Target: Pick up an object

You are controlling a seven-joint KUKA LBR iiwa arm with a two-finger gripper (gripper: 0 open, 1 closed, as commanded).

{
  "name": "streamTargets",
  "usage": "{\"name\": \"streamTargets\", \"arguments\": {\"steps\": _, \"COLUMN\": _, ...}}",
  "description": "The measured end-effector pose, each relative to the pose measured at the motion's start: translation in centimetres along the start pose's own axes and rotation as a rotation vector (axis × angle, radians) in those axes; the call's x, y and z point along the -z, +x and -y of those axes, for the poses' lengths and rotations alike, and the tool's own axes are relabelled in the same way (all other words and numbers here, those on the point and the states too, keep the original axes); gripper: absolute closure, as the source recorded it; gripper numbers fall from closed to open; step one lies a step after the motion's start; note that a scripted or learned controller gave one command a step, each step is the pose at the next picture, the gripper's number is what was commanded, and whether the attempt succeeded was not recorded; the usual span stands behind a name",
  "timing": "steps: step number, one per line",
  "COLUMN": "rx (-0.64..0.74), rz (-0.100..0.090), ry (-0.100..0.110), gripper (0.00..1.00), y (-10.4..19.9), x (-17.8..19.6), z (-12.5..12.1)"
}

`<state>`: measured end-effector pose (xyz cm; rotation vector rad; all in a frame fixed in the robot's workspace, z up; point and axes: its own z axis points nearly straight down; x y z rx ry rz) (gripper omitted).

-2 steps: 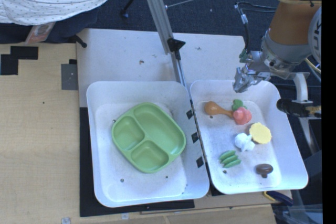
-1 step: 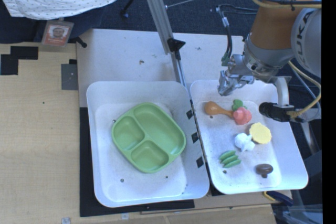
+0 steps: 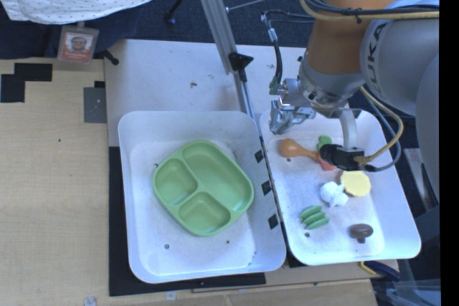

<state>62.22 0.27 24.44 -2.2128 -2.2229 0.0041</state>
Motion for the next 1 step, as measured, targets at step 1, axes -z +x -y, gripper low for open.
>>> {"name": "streamTargets", "arguments": {"steps": 1, "rx": 0.000, "rz": 0.000, "ry": 0.000, "gripper": 1.00, "y": 5.06, "x": -1.40, "z": 0.69}}
